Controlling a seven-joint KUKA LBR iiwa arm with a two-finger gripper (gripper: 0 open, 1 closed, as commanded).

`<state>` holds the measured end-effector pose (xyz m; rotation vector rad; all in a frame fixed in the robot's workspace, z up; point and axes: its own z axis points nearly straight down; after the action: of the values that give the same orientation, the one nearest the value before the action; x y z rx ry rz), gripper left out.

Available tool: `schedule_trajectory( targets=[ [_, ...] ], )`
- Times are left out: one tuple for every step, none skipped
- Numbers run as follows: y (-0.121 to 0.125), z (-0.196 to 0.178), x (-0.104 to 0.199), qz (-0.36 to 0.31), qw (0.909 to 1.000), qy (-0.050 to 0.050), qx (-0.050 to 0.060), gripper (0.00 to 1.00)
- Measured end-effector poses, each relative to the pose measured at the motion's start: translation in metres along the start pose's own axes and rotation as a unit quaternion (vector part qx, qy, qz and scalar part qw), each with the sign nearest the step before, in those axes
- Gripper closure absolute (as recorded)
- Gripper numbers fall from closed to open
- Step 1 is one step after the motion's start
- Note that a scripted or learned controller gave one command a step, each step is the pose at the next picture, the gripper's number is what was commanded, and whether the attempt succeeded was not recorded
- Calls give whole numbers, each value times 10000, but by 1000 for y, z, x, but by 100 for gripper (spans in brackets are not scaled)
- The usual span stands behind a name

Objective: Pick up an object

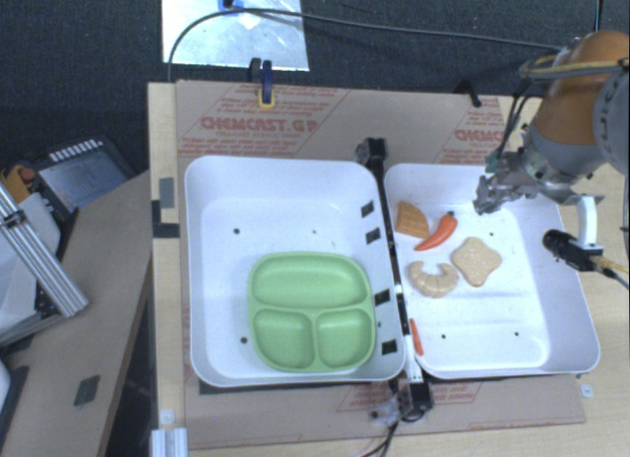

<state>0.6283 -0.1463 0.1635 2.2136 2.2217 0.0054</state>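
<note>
The right bin [551, 342] holds an orange wedge [411, 220], a red-orange chili pepper [437, 232], a tan slice of toast [476, 261] and a pale croissant-like piece [433, 279]. A thin orange stick [416, 336] lies by the bin's left wall. My gripper [488, 199] hangs over the bin's back right part, just right of the pepper and above the toast. I see nothing between its fingertips.
The left bin [212, 248] carries a green three-compartment plate [310, 309] in its front half. A black divider clip strip [386, 248] runs between the bins. Cardboard lies under both bins.
</note>
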Motion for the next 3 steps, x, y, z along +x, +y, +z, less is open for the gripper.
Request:
schedule_trajectory(
  targets=[
    [1, -47, -8, 7, 10000, -2, 1, 100],
    [3, -94, -8, -3, 10000, -1, -4, 100],
    [9, -82, 39, -22, 10000, 9, 18, 100]
  ],
)
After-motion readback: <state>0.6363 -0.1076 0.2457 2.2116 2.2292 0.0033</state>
